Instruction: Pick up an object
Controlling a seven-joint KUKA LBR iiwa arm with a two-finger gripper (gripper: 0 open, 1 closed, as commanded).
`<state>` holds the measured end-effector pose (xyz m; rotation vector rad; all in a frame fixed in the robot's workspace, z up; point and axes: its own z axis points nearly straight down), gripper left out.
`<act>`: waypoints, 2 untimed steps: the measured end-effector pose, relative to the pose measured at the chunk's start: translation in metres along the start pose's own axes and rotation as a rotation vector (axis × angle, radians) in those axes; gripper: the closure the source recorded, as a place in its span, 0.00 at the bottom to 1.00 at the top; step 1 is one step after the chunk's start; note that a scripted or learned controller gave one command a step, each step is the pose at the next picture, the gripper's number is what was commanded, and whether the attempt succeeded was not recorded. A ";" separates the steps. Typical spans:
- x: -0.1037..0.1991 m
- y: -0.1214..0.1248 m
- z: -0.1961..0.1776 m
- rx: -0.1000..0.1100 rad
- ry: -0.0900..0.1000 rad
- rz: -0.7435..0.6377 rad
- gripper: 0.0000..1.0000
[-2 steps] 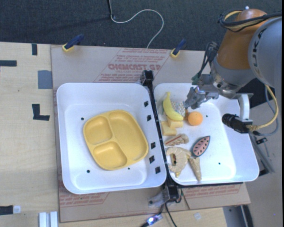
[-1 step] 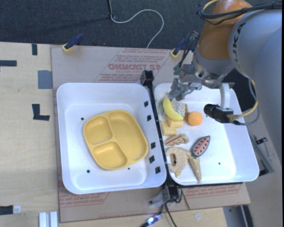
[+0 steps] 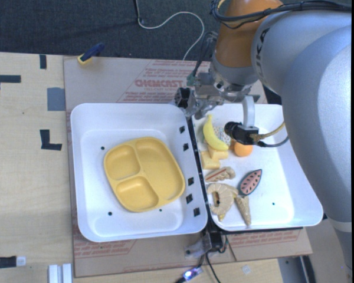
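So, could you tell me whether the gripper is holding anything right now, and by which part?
It cannot be told. The gripper sits at the top edge of the right bin, just above the banana, with nothing visibly in it.

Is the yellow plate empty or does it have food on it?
Empty. The yellow plate lies flat in the left bin, and all three of its sections show bare yellow. The toy food, like the banana, is in the right bin.

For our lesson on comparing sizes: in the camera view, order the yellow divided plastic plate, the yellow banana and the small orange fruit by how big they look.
Largest to smallest:
1. Yellow divided plastic plate
2. Yellow banana
3. Small orange fruit, partly hidden by the gripper.
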<state>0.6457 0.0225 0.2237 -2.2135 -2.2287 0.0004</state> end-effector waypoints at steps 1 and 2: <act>0.038 0.027 0.008 0.000 0.001 0.002 1.00; 0.032 0.024 -0.011 -0.001 -0.001 0.005 1.00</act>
